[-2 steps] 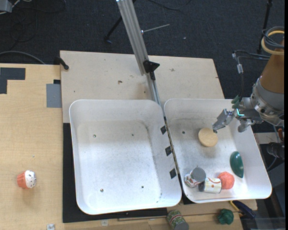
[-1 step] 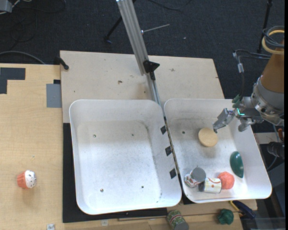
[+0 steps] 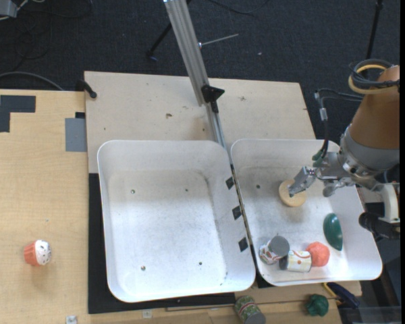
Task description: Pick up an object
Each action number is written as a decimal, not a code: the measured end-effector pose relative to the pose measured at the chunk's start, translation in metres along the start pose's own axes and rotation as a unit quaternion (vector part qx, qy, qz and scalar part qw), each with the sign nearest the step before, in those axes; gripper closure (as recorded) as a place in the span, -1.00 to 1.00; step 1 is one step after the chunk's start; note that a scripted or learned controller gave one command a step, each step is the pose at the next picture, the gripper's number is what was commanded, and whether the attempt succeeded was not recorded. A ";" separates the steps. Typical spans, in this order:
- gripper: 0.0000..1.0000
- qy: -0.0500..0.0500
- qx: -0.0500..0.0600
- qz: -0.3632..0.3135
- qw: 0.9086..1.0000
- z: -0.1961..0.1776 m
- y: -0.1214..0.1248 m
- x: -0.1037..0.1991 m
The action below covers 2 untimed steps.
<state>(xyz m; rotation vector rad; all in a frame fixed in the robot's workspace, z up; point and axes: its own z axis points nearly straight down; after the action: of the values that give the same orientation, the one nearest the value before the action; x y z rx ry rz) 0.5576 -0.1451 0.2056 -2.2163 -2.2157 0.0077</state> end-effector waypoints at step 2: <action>-1.00 -0.001 -0.003 0.000 1.000 0.113 -0.008 0.004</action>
<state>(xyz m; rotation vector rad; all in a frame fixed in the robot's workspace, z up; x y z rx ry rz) 0.5488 -0.1411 0.0923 -2.2211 -2.2191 0.0018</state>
